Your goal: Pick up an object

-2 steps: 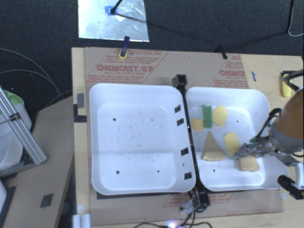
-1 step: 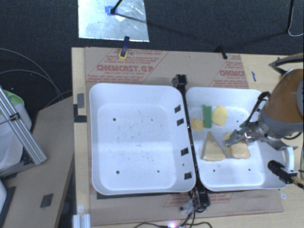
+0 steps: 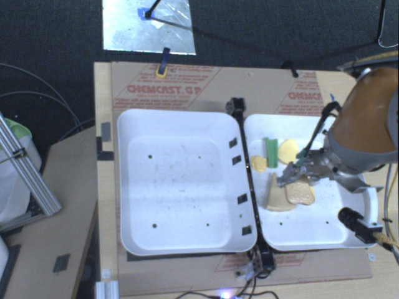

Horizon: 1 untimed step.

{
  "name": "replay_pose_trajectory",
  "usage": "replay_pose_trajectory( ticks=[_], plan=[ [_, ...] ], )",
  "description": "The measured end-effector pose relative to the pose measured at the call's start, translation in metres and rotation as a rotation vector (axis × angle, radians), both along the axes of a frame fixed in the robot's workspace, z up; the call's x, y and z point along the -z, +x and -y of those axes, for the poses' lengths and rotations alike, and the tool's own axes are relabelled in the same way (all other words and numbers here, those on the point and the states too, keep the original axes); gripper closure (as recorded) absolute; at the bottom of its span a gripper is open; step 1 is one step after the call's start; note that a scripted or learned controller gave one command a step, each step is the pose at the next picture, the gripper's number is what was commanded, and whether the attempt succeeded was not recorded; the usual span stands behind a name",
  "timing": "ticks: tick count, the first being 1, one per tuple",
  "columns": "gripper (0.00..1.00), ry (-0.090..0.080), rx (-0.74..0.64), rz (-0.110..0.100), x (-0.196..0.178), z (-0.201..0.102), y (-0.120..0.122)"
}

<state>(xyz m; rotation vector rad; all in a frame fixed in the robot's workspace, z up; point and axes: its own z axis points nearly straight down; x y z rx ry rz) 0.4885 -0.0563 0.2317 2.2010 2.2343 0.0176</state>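
The end effector hovers in the right bin, its grip state unclear. Beneath lie two tan pieces, partly hidden, beside one green block and two yellow items. Two bins total.

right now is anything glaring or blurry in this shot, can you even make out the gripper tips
Camera view: the foil sheet at the top throws bright glare; the white bins look evenly lit with soft shadows; the gripper is small and soft over the tan pieces, its tips too blurred to read.
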Motion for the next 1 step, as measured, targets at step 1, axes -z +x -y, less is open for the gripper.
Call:
replay_pose_trajectory(
  ticks=[1],
  plan=[
    [1.0,-0.001,0.002,-0.005,-0.0371,-0.0751,-0.0002]
  ],
)
